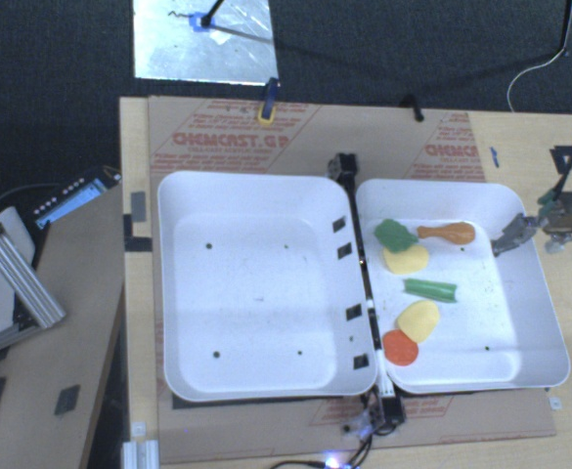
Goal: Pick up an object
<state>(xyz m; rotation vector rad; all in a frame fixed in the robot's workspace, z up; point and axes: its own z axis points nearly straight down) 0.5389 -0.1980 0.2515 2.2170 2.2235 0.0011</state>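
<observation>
Six toys are lying in the right bin (535, 291): a green leafy piece (394, 234), a brown drumstick (448, 232), two yellow lumps (406, 259) (418, 319), a green pod (430, 288) and an orange disc (400, 348). Beside it, the left bin (188, 203) is sitting on the desk (80, 291). I'm seeing the gripper (512, 233) hovering over the right bin's far right rim, nothing in it; whether its fingers are spread, I cannot tell.
</observation>
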